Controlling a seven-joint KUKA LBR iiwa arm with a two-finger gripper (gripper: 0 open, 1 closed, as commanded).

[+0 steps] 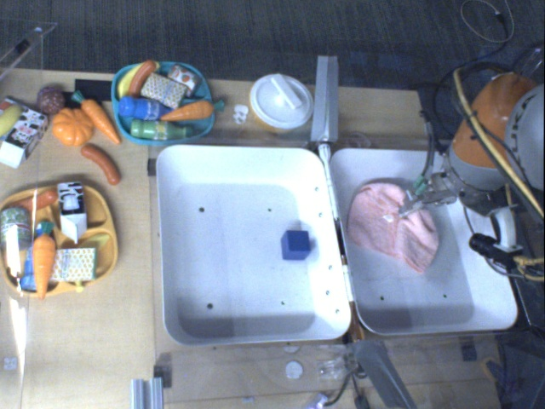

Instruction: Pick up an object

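A pink cloth (392, 227) lies crumpled in the right bin (443, 309), towards its back half. A small blue cube (295, 244) sits alone near the middle of the left bin (213, 305). My gripper (415, 201) comes in from the right and is low over the cloth's upper right edge, seemingly touching the fabric. The grey wrist and orange band (490, 118) rise behind it at the right edge of the bench.
A blue bowl (139, 131) of toy food and a white lidded tub (282, 100) stand behind the left bin. A yellow plate (106, 228) of toys, a toy pumpkin (71, 127) and a sausage (101, 164) lie left. Cables (502, 254) hang beside the right bin.
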